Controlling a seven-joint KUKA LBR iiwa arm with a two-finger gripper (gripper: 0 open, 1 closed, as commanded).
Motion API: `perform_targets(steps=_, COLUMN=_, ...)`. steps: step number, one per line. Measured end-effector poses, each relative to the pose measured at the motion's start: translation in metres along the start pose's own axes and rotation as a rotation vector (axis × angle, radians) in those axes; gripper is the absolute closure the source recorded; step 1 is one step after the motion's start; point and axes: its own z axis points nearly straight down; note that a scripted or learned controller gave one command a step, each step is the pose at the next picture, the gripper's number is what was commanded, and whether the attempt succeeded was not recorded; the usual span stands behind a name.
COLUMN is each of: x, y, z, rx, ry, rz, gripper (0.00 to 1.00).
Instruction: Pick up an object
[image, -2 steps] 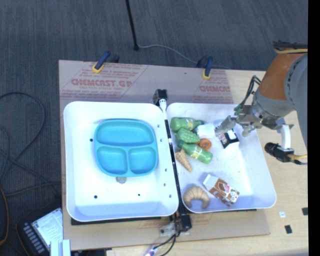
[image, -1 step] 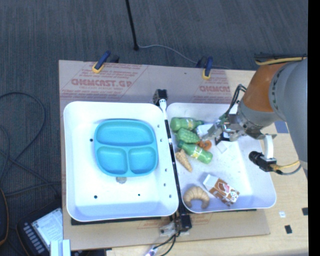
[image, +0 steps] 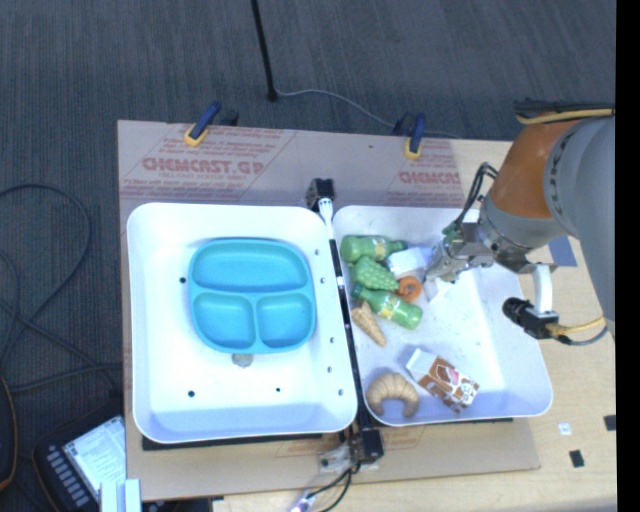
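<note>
One croissant (image: 394, 392), one blue tray (image: 252, 295), perhaps three green items (image: 372, 270), gripper (image: 440, 266) state unclear

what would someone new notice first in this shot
Probably the bright blue three-compartment plastic tray lying in the left white bin. Next, the cluster of green toy vegetables at the right white bin's upper left, with the grey arm's gripper just beside it. A tan toy croissant lies near that bin's front edge.

reaching in from the right, grey arm (image: 585, 170) bent low, orange band above the wrist, gripper (image: 447, 262) pointing left and down.
</note>
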Motion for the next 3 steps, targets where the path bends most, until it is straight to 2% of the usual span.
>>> perform_targets(steps=1, x=0.0, y=0.001, z=-0.01, rx=-0.001, ry=-0.002, rz=-0.001, gripper=1.0)
perform_targets(steps=2, x=0.083, y=-0.019, z=-0.096, rx=0.021, ry=0.014, rz=0.0, gripper=1.0)
perform_targets(steps=3, x=0.033, y=0.056, z=-0.125, rx=0.022, ry=0.011, rz=0.003, gripper=1.0)
